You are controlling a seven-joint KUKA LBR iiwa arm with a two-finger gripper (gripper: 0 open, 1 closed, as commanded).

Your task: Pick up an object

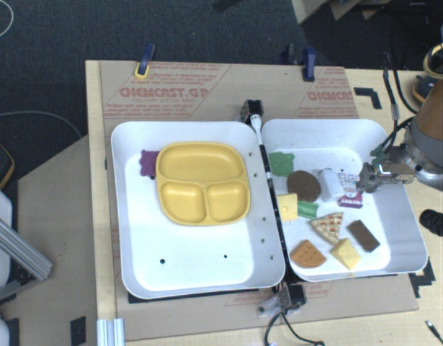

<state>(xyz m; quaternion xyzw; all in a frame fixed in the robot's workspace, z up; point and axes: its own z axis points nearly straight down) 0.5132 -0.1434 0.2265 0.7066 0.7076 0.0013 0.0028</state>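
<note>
White right bin (394, 139) holds toy food; the claw (367, 181), whether open or closed I can't tell, hovers at three o'clock of the can (335, 182). Best drop squarely over it.

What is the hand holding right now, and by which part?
It cannot be told. The hand sits low in the right bin, right by a small white packet, but no grip is visible.

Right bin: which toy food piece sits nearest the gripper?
The white and purple piece, directly left of the gripper. The round brown cookie and brown bar sit farther off.
</note>
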